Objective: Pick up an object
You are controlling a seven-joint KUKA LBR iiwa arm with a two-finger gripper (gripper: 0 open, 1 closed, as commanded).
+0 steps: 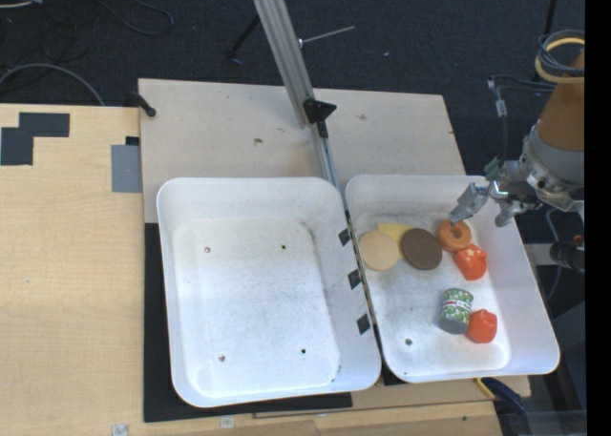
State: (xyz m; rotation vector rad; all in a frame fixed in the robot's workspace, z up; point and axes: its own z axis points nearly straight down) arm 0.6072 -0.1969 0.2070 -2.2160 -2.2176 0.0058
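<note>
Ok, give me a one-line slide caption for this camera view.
KUKA gripper poised just above the orange ring in the right bin, beside two round discs, red pieces and a small can.

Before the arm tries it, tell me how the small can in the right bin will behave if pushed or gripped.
The can seems to lie on its side, so a push across its curved wall would probably roll it. It touches the red block, which may stop or turn it. It looks stiff, so a squeeze should hardly dent it, though its smooth round wall could slip from the tool.
</note>
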